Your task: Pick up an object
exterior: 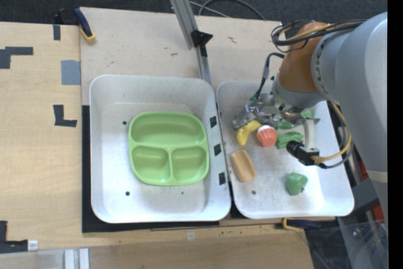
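Bun (pixel 242 165) as landmark, lying tan and oblong by the left wall of the right bin (pixel 327 201). Sitting just above the bun in the view: a yellow piece (pixel 247 132), the likeliest thing for picking. Pressing in at that piece's right side, up and right of the bun: a red-and-white piece (pixel 266 135). Peeking out further up and right of the bun, partly under the wrist: green scraps (pixel 291 135). Resting down and right of the bun, apart from it: a green lump (pixel 295 183). Lying left of the bun, across the bin walls, in the left bin (pixel 101 135): a green plate (pixel 169 148), flat, showing three compartments. Running away far up and left of the bun: a metal rail (pixel 182 3).

Hemming in the yellow piece: the red-and-white piece alongside and the bun just below.

Reaching in from the bun's right: arm (pixel 352 72), grey, orange band facing up, bending down over the right bin's upper half. Hanging just above the bun: gripper (pixel 250 115), pointing left and down, tip right over the yellow piece. Contact unclear. Grip state: cannot tell, the metal tip blurring into the clutter.
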{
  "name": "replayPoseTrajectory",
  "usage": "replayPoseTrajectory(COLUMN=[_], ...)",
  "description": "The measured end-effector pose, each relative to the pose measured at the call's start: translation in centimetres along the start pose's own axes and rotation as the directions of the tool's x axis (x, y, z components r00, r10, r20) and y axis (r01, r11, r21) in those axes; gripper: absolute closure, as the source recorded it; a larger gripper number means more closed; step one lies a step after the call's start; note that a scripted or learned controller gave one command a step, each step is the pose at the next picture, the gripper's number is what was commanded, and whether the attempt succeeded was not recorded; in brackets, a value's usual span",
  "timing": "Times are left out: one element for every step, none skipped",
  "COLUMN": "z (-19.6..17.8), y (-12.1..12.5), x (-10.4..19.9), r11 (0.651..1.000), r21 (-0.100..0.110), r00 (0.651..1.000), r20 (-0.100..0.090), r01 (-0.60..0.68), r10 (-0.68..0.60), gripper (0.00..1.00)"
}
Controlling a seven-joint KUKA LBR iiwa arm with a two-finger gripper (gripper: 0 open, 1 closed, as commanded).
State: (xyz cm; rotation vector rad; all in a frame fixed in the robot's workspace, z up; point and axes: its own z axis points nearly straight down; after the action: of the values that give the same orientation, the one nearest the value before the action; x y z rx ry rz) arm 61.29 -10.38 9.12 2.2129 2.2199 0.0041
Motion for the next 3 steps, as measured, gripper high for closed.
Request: replayPoseTrajectory(z=[-1.1,-5.7,-10.7], y=[0.0,-0.6,-1.4], x=[0.1,-0.2,-0.6], r11=[1.000,1.000,1.000], r21=[0.001,0.005,0.003], r00=[1.000,1.000,1.000], r20=[-0.002,-0.003,-0.002], r01=[0.001,-0.002,-0.002], r10=[-0.001,0.002,0.002], gripper=[1.00,1.00,1.00])
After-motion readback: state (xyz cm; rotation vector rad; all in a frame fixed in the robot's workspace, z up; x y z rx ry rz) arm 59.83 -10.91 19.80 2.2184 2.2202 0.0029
